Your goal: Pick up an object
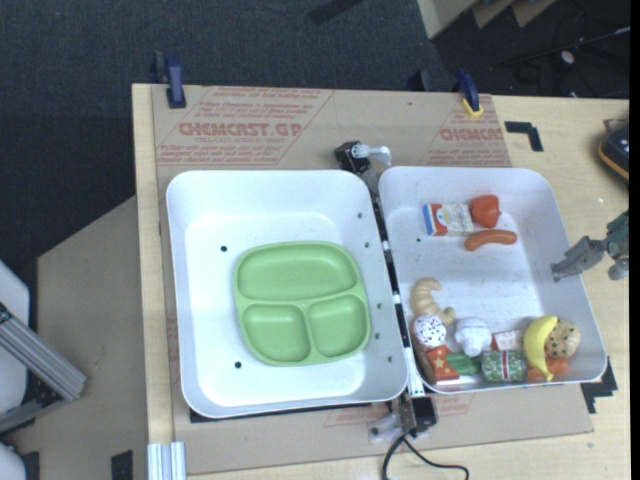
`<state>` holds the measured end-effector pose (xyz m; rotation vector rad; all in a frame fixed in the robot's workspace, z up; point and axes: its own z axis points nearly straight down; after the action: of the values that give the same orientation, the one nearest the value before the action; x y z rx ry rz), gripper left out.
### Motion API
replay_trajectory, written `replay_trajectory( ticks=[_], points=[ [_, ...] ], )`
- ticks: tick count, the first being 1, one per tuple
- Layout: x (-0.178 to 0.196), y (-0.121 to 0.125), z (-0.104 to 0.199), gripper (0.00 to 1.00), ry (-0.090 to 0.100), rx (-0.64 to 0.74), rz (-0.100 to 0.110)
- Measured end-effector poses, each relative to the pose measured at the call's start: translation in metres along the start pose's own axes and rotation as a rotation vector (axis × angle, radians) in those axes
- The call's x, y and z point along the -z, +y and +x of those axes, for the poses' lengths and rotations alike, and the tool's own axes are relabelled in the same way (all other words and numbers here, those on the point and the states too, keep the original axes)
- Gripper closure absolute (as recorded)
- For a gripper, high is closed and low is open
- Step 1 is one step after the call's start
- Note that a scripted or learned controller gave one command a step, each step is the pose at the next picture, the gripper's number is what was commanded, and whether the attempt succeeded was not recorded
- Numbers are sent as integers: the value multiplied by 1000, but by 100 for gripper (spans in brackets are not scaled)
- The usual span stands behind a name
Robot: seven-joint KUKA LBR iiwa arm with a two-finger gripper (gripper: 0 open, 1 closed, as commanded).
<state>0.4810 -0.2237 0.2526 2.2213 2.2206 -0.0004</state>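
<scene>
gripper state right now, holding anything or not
gripper: at the right rim of the right bin, nothing seen between its fingers; open or shut cannot be told.

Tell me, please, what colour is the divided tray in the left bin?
Light green, seen best in the camera view: the divided tray lies in the left bin.

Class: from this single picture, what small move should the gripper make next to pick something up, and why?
Probably slide left toward the hot dog. The gripper sits at the right bin's right rim holding nothing, and that toy lies apart from the others, easier than the crowded front pile.
</scene>
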Motion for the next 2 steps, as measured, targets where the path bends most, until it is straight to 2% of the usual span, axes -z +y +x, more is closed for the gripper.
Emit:
replay_trajectory(
  ticks=[1,2],
  points=[
    [-119,17,41,0,5,4,6],
    [-78,100,57,0,-2,7,-10]
  ],
)
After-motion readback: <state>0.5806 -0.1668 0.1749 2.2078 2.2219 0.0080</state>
